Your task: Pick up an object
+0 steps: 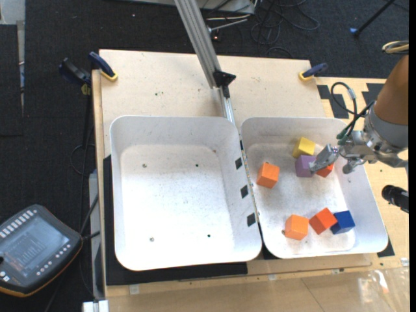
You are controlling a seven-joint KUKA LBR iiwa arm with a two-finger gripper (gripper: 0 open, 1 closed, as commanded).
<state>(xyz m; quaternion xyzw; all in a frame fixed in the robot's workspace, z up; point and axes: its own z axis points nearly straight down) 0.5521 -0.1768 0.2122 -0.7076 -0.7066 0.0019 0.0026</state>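
Arm [390,109] comes in from the right, orange band above the wrist, reaching over the right bin [364,194]. Tool [323,161] sits low over the upper part of that bin, right at a tight cluster of blocks. Can't tell whether the fingers are open or closed, or whether anything is between them: the tool tip overlaps the blocks and the detail is too small.

Blocks in the right bin:
- yellow block [303,147], near the upper middle, just left of the tool
- purple block [303,166], directly below the yellow one, touching or nearly touching it, right against the tool tip
- small red block [324,170], partly hidden under the tool, beside the purple one
- orange block [268,174], off to the left, near the bin's left wall, apart from the cluster
- second orange block [296,227], near the front edge
- red-orange block [322,220], just right of it
- blue block [343,221], touching or just beside the red-orange one

Front three form a loose row, well apart from the tool.

Left bin [130,174] sits beside the right one, walls meeting in the middle. Both rest on the tabletop [169,83]. A grey metal rail [198,31] runs diagonally from the top down to where the bins meet. Yellow-tipped clamps at the tabletop's back corners [104,67]. Handheld control pad [32,249] lies on the floor at lower left.
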